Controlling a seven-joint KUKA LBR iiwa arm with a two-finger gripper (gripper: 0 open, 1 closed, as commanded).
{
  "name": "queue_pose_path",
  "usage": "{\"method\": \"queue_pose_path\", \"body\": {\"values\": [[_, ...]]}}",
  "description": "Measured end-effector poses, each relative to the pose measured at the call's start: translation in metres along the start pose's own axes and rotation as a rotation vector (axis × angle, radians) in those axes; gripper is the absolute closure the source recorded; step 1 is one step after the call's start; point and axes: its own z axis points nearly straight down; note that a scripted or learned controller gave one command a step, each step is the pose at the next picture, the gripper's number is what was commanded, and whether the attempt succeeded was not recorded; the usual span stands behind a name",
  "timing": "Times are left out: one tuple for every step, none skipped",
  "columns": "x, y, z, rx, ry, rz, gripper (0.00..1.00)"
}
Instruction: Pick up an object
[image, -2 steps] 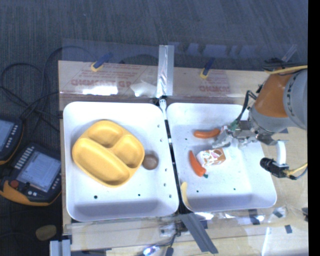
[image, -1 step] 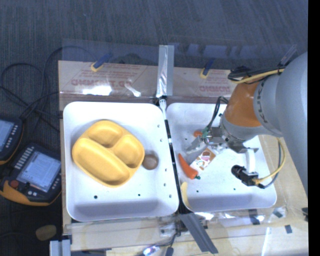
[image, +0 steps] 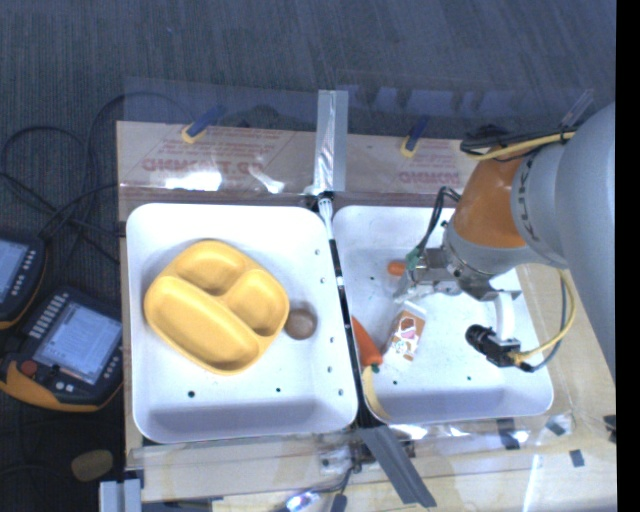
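— Low in the right bin, just under the gripper, lies a small packet, tilted, apart from the orange wedge by the divider.

— Has the gripper got it?

— I cannot tell; the wrist hides that end, and nothing visibly sits in its grasp.

— What might spoil the try?

— The packet looks flat and slick, so it could skid toward the wedge. The big yellow tray and brown ball in the left bin are well apart, no trouble.

Divided dish in left bin, packet in right bin.
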Motion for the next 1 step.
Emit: {"method": "queue_pose_path", "body": {"values": [[0.0001,-0.0008,0.0017,0.003,0.000,0.000,0.00]]}}
